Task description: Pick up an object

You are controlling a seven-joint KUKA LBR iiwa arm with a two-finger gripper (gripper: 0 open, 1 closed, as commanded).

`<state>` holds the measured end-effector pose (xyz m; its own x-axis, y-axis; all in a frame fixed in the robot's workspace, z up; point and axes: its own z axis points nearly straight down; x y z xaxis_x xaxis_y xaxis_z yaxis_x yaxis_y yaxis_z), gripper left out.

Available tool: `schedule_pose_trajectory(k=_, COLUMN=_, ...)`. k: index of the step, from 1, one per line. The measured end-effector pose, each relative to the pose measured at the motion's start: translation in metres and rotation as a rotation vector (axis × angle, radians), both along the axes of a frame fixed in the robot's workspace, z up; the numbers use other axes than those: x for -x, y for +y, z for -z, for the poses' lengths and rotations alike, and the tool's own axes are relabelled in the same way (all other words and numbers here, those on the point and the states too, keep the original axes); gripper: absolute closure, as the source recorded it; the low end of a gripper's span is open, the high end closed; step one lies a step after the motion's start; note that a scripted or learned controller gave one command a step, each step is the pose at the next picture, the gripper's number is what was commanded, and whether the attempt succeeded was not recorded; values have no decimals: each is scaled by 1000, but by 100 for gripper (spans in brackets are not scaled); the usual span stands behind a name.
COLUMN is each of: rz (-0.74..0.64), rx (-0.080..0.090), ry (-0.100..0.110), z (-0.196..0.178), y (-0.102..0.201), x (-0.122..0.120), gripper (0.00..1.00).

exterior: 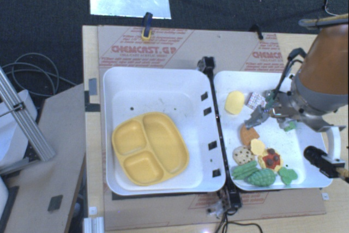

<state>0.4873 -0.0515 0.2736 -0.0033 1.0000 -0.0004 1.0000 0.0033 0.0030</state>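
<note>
No single target is fixed by the task; candidates lie in the right bin [311, 180]. Nearest the claw [256, 119] is an orange-brown piece [249, 134], just below the claw tip. A yellow lump [235, 102] sits apart, up and left of the claw, near the bin's left wall.

Claw state: cannot be told; the tip is small and blurred against the white floor. Nothing is seen held.

Step in hand, as judged: descent onto a piece. The yellow lump is judged the easier pick, being isolated with bare floor around it. The orange-brown piece is crowded from below, so the approach should be kept straight down and centred to avoid nudging neighbours.

Right bin, lower part: a cluster, items touching or nearly so. A cookie [242, 155], a pale yellow piece [257, 147], a red-and-yellow piece [271, 159], green items [260, 176] along the near wall. A small printed packet [254, 99] lies near the arm; part of the bin is hidden by the arm.

Left bin [158, 82]: a yellow three-compartment tray [149, 147] is held, its compartments bare. Both bins rest on the tabletop [185, 46].
</note>
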Motion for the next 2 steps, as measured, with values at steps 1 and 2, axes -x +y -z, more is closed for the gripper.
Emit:
schedule_pose_trajectory(k=1, rz=0, rx=0, ry=0, z=0, y=0, x=0, gripper=0)
schedule_pose_trajectory(k=2, rz=0, rx=0, ry=0, z=0, y=0, x=0, gripper=0)
